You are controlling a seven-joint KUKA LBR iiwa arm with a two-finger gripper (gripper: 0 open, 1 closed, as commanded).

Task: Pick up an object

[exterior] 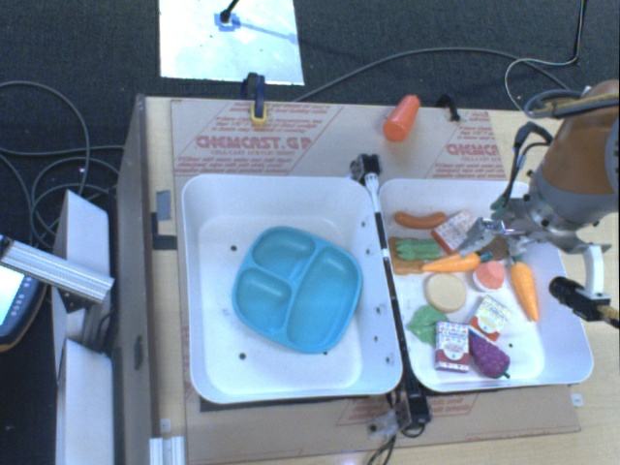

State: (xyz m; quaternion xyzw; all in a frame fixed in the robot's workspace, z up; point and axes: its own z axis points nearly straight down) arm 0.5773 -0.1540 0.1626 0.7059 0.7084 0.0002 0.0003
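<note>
The right bin [572, 352] holds several toy foods: a sausage [421, 219], a small red and white packet [452, 231], a green leafy piece [417, 251], a long thin carrot [450, 263], a pink round piece [490, 275], a stubby carrot [524, 291], a tan disc [447, 293], a red box [451, 346] and a purple eggplant [489, 356]. My gripper [496, 237] hangs over the upper middle of this bin, just above the thin carrot's right end and the pink piece. Its fingers look spread, with nothing between them.
A blue divided plate [297, 287] lies in the left bin [208, 260]. An orange cylinder [401, 117] rests on the bench behind the bins. A green lettuce piece [425, 322] and a white packet [491, 315] lie near the red box.
</note>
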